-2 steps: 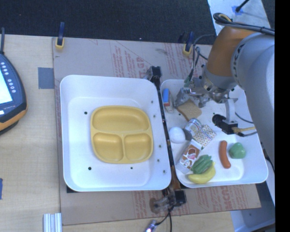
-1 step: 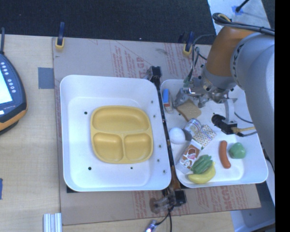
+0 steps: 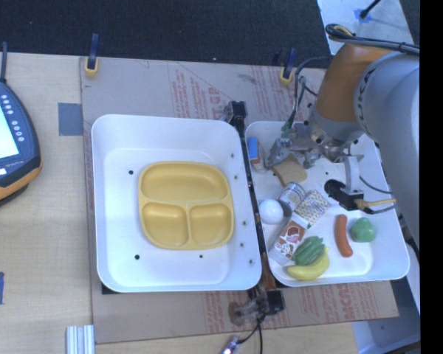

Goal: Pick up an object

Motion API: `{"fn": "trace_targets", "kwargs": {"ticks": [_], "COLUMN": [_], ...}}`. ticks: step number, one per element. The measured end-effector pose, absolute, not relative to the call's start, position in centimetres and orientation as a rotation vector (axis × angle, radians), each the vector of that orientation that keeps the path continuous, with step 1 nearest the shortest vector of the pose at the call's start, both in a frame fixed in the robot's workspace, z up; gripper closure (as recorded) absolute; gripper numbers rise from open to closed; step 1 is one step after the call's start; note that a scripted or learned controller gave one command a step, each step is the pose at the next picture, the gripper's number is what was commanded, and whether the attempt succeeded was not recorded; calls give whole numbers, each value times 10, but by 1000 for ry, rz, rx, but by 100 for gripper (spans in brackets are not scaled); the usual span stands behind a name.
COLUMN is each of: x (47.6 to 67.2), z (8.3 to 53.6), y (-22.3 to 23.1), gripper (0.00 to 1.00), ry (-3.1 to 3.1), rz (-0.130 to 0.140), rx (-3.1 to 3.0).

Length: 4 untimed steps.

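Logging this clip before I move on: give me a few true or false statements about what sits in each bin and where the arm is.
1. A yellow divided tray lies in the left bin. True.
2. The banana lies in the left bin. False: it lies in the right bin, near its front edge.
3. The gripper is over the right bin's far end. True.
4. The sausage rests on the yellow tray. False: it lies in the right bin beside a green ball.
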<state>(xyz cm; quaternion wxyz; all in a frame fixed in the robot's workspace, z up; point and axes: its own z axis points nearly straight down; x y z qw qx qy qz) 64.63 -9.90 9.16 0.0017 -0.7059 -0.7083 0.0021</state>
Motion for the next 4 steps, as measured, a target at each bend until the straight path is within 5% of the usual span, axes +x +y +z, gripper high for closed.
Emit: {"fn": "trace_targets", "kwargs": {"ticks": [1,2,3,4], "x": [656,645,645,599], "z": [92,92,102,193], "y": [-110,-105,-106,-38], "gripper": [0,0,100,100], "ry": [-2223,-2221,-2219,-2225], "rz": [2,6,9,2], "rx": [-2218,-2217,-2216,-2214]}}
